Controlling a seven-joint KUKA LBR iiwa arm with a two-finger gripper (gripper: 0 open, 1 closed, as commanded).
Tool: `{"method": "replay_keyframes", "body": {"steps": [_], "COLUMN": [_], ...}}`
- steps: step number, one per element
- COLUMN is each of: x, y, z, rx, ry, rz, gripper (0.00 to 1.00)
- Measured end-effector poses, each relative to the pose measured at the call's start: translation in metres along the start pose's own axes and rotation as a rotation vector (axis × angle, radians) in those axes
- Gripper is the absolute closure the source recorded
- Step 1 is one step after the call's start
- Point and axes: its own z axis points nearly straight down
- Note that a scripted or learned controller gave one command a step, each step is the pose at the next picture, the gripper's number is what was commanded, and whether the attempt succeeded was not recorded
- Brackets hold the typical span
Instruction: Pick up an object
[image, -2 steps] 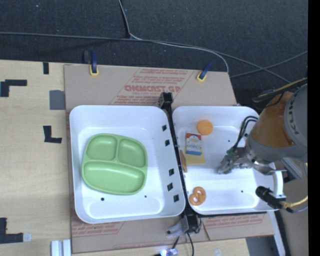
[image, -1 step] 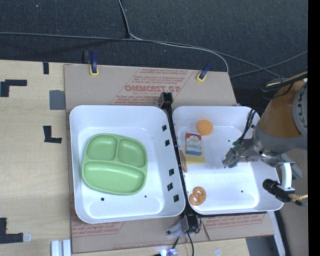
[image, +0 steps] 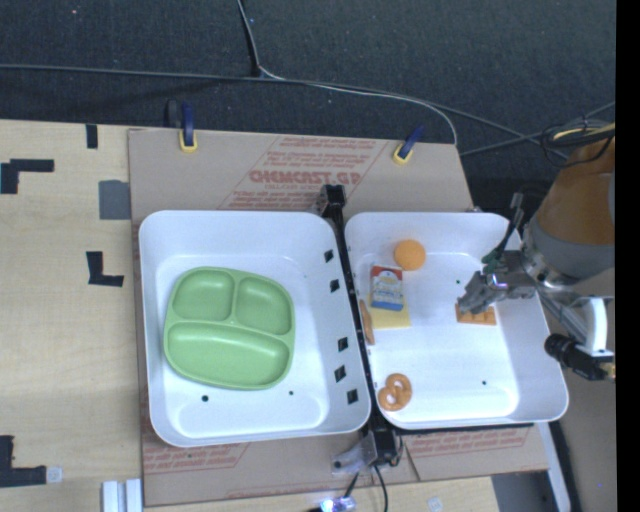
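Note:
The right bin (image: 520, 395) holds an orange ball (image: 409, 254) near its back, a small red, white and blue box (image: 387, 286) lying on a yellow block (image: 391, 316), a pretzel-shaped piece (image: 395, 391) near the front, and a thin brown stick (image: 366, 323) along the left wall. My gripper (image: 476, 298) hangs low at the bin's right side, right over a small orange-brown piece (image: 482, 317) that peeks out beneath it. The fingertips are too dark and small to read.
The left bin (image: 160, 235) carries a green divided plate (image: 230, 327). Black clips (image: 340, 345) line the seam between the two bins. Both bins rest on a cardboard sheet (image: 300, 170) held by yellow clamps. My arm's grey and orange body (image: 580, 215) looms over the right edge.

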Motion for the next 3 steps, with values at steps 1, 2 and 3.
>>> {"method": "replay_keyframes", "body": {"steps": [1,2,3], "x": [0.0,0.063,0.118], "y": [0.001,0.004,0.002], "z": [-0.034,-0.037,-0.036], "rx": [0.002,0.005,0.007], "ry": [0.0,0.003,0.003], "rz": [0.001,-0.005,-0.004], "gripper": [1.0,1.0,1.0]}}
